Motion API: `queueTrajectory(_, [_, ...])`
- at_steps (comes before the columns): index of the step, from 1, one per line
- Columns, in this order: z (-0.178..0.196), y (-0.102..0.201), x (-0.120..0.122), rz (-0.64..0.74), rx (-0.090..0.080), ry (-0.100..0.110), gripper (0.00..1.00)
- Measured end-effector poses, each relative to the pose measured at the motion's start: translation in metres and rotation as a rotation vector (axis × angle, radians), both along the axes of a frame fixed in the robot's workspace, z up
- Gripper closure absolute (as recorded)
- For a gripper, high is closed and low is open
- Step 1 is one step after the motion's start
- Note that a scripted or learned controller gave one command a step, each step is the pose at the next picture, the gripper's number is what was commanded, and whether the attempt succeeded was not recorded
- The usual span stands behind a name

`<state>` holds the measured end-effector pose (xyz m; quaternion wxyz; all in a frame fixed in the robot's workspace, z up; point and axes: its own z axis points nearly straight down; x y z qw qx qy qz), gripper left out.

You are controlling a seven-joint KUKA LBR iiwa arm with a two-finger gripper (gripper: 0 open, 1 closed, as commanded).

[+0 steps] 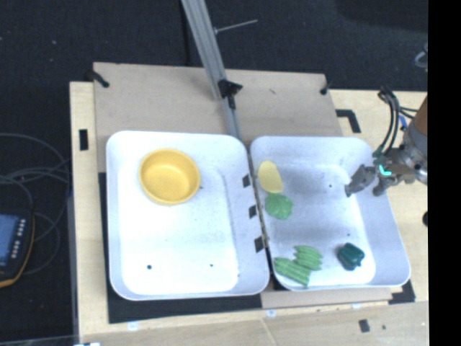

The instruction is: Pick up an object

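Left bin [130, 265]: holds a yellow bowl [170, 176], upright, in its far left part; the rest of the floor shows white with a few small dark specks.
Right bin [317, 153]: holds five small things, all loose on the floor.
Yellow piece [270, 176]: pale, rounded, close to the divider between the bins.
Light green piece [279, 207]: just below the yellow piece, almost touching it.
Ridged green pieces [299, 264]: two lie together at the near edge, one partly against the other.
Dark green piece [351, 256]: near the right bin's near right corner, apart from the ridged pair.
Gripper [364, 180]: over the right bin's right side, fingers spread, nothing between them; well apart from every object.
Arm [412, 150]: cut off by the picture's right side; cables and the wrist are all that can be made out.
Hard to make out: the exact kind of each small piece; they are too small and blurred to name more closely.
Metal rail [205, 42]: slants down from the top to the bins' far edge.
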<state>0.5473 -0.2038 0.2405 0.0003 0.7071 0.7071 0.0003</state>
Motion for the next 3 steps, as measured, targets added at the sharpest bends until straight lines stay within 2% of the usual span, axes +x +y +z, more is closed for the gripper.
queueTrajectory(1, [0.0, 0.0, 0.0, 0.0, 0.0, 0.0, 0.0])
queueTrajectory(3, [-0.087, 0.005, -0.005, -0.001, 0.0, 0.004, 0.0])
